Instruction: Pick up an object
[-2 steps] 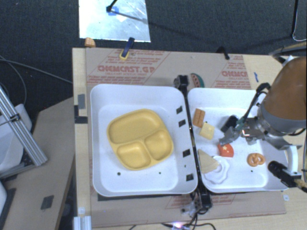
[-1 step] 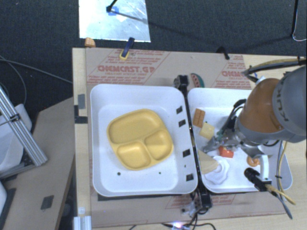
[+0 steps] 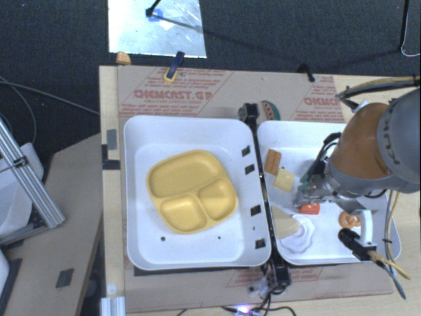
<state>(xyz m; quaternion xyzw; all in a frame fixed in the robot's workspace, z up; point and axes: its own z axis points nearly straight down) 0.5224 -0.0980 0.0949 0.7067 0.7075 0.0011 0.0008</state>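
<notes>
A yellow plate [image 3: 191, 191] with 3 parts lay in the left bin [image 3: 141, 143]. In the right bin [image 3: 296, 131] were a brown block [image 3: 272, 160], a pale yellow block [image 3: 284, 179], a white cup [image 3: 298, 237] and an orange toy [image 3: 308, 208]. The gripper [image 3: 308, 193] hung right over the orange toy. Its grip was too hidden to tell.

Floor: dark carpet [image 3: 276, 18] spreads across the top, thin cables trailing over it.
Sheet: a shiny silver-grey panel [image 3: 156, 18] lies flat on the carpet, glare streaking it.
Bench top: tan cardboard [image 3: 197, 91] with red lettering, reaching up to the carpet.
Left side: a pale side table [image 3: 66, 196] carries slanted aluminium rails [image 3: 26, 176].
Light: even, soft shadows.
</notes>
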